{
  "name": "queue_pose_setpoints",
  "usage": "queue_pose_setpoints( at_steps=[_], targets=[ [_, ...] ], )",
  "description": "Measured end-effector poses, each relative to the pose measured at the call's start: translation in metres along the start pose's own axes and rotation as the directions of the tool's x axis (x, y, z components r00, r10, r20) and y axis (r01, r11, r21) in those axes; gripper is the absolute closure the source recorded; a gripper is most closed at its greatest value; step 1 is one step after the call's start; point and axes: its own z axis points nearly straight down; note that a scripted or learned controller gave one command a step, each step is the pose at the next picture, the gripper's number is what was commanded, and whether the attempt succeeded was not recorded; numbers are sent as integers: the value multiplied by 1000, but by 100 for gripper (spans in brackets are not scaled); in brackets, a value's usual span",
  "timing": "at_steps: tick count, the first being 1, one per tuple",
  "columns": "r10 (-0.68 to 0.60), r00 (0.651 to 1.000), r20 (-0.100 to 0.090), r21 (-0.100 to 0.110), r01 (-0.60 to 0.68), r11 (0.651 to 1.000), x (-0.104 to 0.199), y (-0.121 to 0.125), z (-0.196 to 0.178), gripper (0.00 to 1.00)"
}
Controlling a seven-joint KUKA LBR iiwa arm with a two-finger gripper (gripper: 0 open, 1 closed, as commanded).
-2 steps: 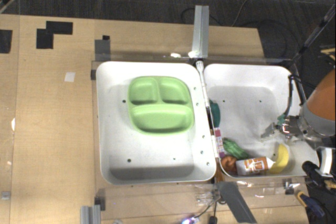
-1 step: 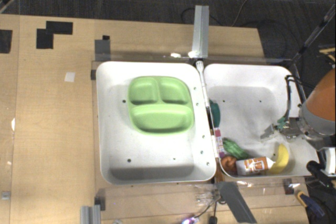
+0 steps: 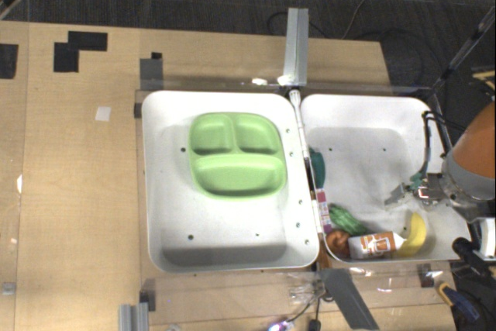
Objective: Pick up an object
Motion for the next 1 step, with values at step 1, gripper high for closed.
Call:
queue_pose_setpoints(
  at_steps=[1],
  targets=[
    [-132, 991, 4, -2, 132, 991, -1, 1, 0, 0]
  ],
)
